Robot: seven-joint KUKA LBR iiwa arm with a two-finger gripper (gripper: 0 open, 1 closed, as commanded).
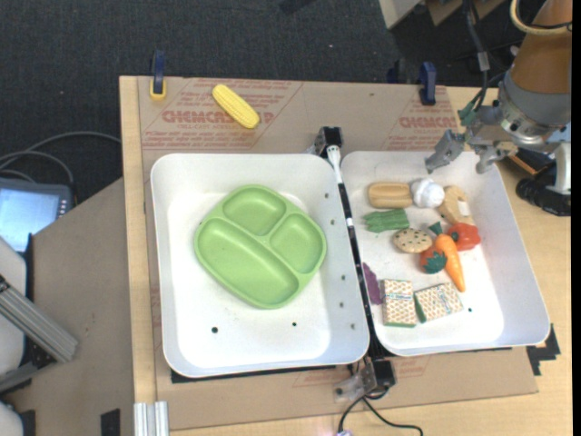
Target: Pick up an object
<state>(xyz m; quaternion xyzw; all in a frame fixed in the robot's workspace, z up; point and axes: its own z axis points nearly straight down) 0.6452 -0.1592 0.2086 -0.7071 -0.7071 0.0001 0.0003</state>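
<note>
My gripper (465,155) hangs above the far edge of the right bin (517,271), its two grey fingers spread apart with nothing between them. Below and in front of it lies a pile of toy food: a tan bread roll (389,194), a white ball (427,192), a green pickle-like piece (388,220), a speckled cookie (412,240), a red tomato (464,234), an orange carrot (451,262) and two patterned sandwich squares (398,302). The arm's orange band (545,54) shows at the top right.
The left bin (172,243) holds a green divided plate (260,244). A yellow corn cob (235,105) lies on the cardboard behind the left bin. Clamps sit at the bench's far edge. Cables and a monitor lie off the bench at the left.
</note>
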